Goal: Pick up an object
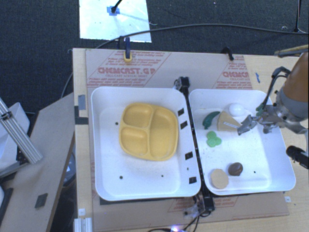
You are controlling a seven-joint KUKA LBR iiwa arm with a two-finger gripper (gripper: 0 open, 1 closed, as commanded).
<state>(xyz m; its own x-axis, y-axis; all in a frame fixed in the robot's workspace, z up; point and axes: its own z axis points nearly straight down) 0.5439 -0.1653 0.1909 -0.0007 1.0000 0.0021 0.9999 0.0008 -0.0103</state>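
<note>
Nearest the camera, in the right bin (285, 178), a tan round disc (219, 179) lay at about six o'clock, with a small brown ball (235, 168) just beside it at its two o'clock. Farther in, a green leafy piece (213, 139) sat near the bin's middle-left, and beyond it a cream wedge (226, 122) lay with a dark green curved piece (210, 118) at its nine o'clock and a white ball (236, 109) touching its far side at twelve o'clock. The gripper (246, 125) hung at the wedge's three o'clock, its fingertips right at the wedge's point; whether they were wide or narrow could not be told, and nothing showed between them. In the left bin (108, 178) a yellow divided plate (149, 131) rested near the centre. Both bins sat on a brown cardboard sheet (159, 67) printed with red lettering, over a bench. Beyond it lay dark carpet with a pale square sheet (114, 13) at twelve o'clock.
</note>
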